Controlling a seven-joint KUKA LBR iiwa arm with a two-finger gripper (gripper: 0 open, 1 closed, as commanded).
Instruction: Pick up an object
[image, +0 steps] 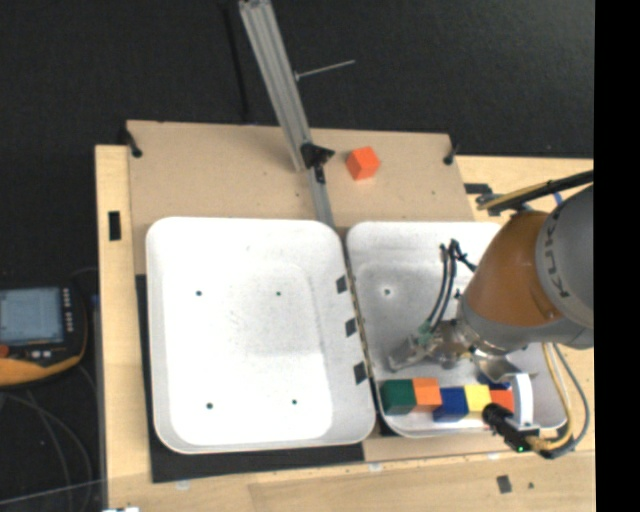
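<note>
Blocks sit in a row along the lower edge of the right bin (400, 250): green block (398, 396), orange block (428, 392), blue block (451, 402), yellow block (477, 398), red block (502, 400). We see the gripper (478, 365) low in the frame's lower right, just above them, but cannot tell how it is set. To grip well we would centre over one block, likely the yellow, and descend straight, since touching neighbours leave little room. A stray orange cube (362, 163) lies on the board at upper centre.
</note>
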